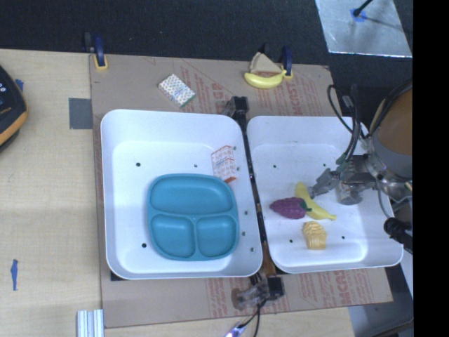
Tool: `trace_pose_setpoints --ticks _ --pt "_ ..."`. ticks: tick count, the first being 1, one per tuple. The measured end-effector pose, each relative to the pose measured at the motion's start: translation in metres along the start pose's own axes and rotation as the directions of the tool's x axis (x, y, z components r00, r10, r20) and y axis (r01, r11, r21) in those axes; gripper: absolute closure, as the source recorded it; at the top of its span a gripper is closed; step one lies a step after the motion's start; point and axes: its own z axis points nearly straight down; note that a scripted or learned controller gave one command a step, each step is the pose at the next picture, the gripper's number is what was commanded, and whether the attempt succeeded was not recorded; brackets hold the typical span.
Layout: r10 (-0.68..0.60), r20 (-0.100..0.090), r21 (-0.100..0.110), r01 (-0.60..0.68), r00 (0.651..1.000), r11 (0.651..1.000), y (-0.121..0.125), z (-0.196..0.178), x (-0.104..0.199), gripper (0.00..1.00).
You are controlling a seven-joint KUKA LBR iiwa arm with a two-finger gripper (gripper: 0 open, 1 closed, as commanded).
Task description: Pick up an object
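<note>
The right bin (280,135) holds a purple toy vegetable (287,207), a small yellow banana (313,203) touching it, and a yellow corn piece (315,235) nearer the front. My gripper (335,189) hangs over the right part of this bin, just right of the banana and above it. It is open with nothing between its fingers. The left bin (126,128) carries a blue divided plate (193,215) and a small red-and-white carton (224,163) by its right wall.
Outside the bins, at the back, lie a second yellow banana (264,79) with a sandwich-like toy and a small patterned packet (176,89). Black cables (349,121) run down to the wrist. A dark device (8,111) sits at the far left.
</note>
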Motion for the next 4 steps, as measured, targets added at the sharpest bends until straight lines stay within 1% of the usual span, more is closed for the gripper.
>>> trace_pose_setpoints --ticks 1,2,3,4 --pt "-0.001 0.001 0.001 0.001 1.0 1.0 0.024 0.085 0.008 0.0" --pt "-0.004 0.002 0.002 0.004 1.0 1.0 0.024 0.075 0.007 1.0" --pt "-0.004 0.002 0.002 0.004 1.0 1.0 0.025 0.074 0.007 0.0" --pt "-0.001 0.0 0.001 0.001 1.0 1.0 0.019 0.114 0.03 0.0"
